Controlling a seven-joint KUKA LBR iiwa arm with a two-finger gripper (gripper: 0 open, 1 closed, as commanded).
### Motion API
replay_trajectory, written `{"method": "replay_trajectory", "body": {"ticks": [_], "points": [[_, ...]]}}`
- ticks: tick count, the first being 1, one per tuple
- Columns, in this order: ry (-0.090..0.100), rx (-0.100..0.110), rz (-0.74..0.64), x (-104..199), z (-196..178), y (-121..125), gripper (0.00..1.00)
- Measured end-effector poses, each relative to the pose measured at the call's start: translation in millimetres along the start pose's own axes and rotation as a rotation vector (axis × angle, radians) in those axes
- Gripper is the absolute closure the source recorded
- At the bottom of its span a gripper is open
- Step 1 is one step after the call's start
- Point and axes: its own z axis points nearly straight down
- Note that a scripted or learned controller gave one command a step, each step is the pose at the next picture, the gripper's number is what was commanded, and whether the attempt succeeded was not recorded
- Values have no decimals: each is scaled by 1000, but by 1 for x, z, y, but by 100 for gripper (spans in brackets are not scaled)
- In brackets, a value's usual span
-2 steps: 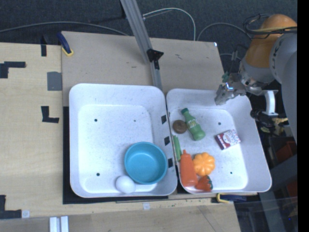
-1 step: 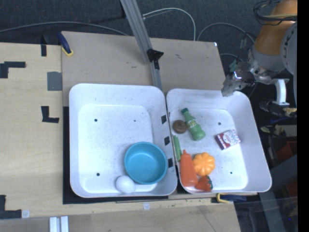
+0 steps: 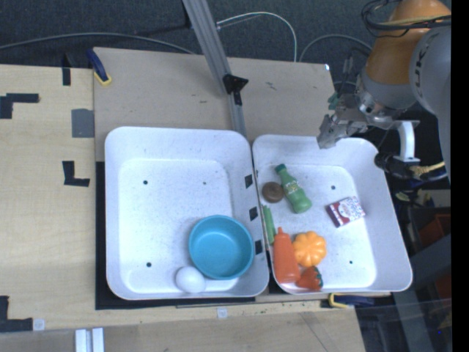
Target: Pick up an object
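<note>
Above the right bin's (image 3: 381, 218) far rim, gripper (image 3: 330, 134) of unclear finger state, risking collision with rim before reaching green bottle (image 3: 293, 189).

The arm (image 3: 410, 42) is running off the right edge, so its upper part is being cut away. The gripper (image 3: 330, 134) is showing as a small blurred grey shape above the right bin's (image 3: 381, 196) far rim. The orange bottle (image 3: 284, 257) and the orange pumpkin (image 3: 309, 248) are partly covering a red object (image 3: 311, 279), too hidden to name. A thin green object (image 3: 268, 224) is lying against the bin wall, too small to identify. The slanted metal pole (image 3: 209, 35) is leaving the top edge.
</note>
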Motion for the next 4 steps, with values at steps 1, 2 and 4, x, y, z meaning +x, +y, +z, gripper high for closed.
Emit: {"method": "replay_trajectory", "body": {"ticks": [1, 2, 4], "points": [[0, 3, 0, 60, 4, -18, 100], [0, 4, 0, 115, 8, -30, 100], [0, 3, -1, 221, -14, -70, 100]]}}
